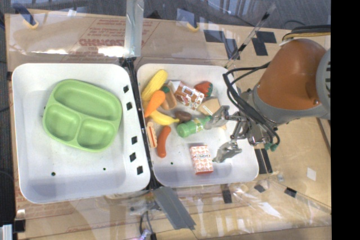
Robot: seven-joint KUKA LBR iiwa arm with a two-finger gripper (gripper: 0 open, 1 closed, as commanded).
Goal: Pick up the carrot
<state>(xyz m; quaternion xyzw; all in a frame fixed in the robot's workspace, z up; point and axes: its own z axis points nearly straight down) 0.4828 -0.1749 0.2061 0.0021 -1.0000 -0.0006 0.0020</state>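
Corn (154, 83) and banana (163, 118) crowd the carrot (154, 102); its left lies open.

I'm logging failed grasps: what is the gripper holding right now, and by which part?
Nothing. The gripper hangs open over the right bin, one finger by the green bottle; the carrot lies untouched to the left.

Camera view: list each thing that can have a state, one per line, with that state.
end effector: open, over the right bin, holding nothing
carrot: lying in the right bin, ungrasped
corn cob: lying beside the carrot
green bottle: on its side
green plate: upright in the left bin
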